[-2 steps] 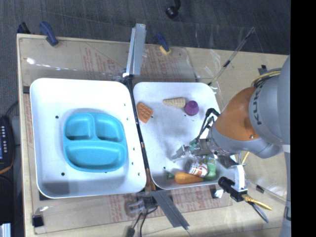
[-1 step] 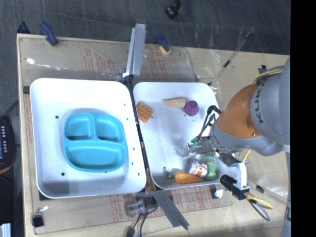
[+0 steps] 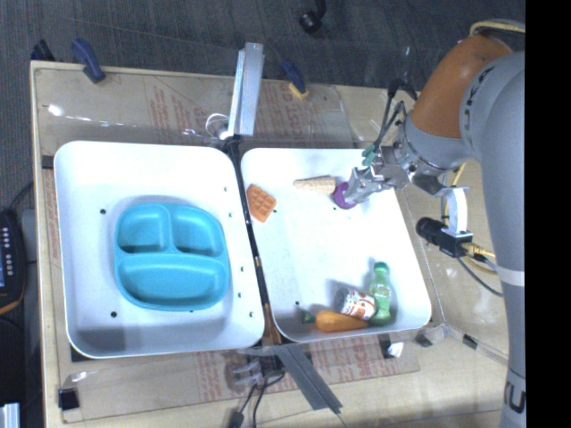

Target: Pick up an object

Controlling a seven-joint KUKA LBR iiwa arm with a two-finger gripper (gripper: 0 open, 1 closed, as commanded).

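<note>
- The purple object looks like the one in play: it sits up near the 1 o'clock corner of the right bin, right under the tip of the gripper.
- The gripper is touching or just above that purple thing, but honestly I can't tell how it's set or whether it has actual hold of it, too small and cluttered there.
- Just beside it at its 9 o'clock lies a cream-coloured cone, pointing toward the left.
- Further toward 9 o'clock, close to the divider wall, there's an orange waffle piece.
- Down at the 5 o'clock corner of the same bin is a little pile: a green bottle, a red-and-white can touching it, and a carrot lying along the bottom wall.
- The left bin holds a blue divided tray, roughly centred, three compartments.
- The arm comes in from 2 o'clock, orange band showing.
</note>
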